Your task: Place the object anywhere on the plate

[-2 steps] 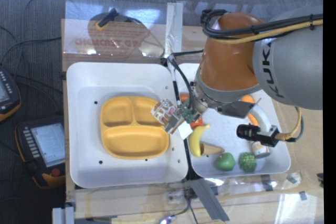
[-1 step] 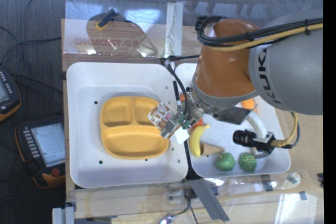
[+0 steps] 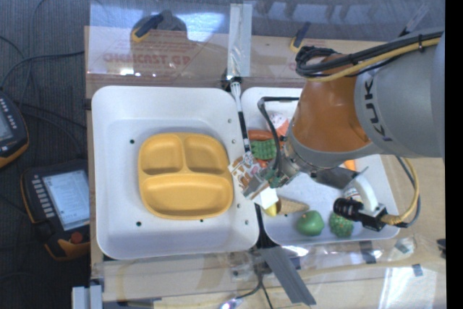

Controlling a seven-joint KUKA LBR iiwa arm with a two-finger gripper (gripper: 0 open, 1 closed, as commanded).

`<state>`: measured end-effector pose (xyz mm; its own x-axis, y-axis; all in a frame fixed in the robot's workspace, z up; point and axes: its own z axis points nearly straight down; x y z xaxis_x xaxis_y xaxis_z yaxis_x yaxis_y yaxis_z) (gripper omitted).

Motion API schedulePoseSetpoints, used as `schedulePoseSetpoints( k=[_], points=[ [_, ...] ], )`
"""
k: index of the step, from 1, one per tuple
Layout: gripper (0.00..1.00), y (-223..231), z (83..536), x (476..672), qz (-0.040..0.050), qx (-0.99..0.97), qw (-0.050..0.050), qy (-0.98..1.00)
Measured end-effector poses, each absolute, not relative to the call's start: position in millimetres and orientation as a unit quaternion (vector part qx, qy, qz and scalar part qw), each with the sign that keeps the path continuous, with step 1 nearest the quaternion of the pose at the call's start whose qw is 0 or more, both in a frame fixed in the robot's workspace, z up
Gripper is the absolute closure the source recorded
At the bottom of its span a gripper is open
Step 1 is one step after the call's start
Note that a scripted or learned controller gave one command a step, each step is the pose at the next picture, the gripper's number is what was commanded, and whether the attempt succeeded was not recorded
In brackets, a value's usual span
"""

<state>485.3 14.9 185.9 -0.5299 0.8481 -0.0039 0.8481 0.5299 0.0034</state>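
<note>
A dark grey carpeted floor surrounds the table, which carries two shallow white bins side by side, with black cables trailing at the left and two handheld control units lying on the floor there. The left bin holds one yellow plate with three compartments, nothing resting on it as far as I can see. The right bin holds the loose items: one green round fruit, one second green knobbly piece, one tan cone-shaped piece, one small yellow piece near the divider, plus reddish and orange bits half hidden under the arm. The arm's wrist covers much of that bin, and the end effector sits over the wall between the two bins, near the plate's right edge; I cannot tell whether it is open, closed, or carrying anything, since its tip blurs into a clutter of patterned shapes. Which object is the task's thing is likewise unclear; the likeliest candidates lie in the right bin. The risks, as I judge them: a release here could drop an item onto the bin wall or beside the plate, and a weak or missed grasp would leave nothing to place.
</note>
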Motion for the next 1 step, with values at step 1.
schedulePoseSetpoints(
  k=[1],
  points=[
    [1.0,84.7,240.8,513.3,-0.0014,0.532,-0.001,0.847]
  ],
)
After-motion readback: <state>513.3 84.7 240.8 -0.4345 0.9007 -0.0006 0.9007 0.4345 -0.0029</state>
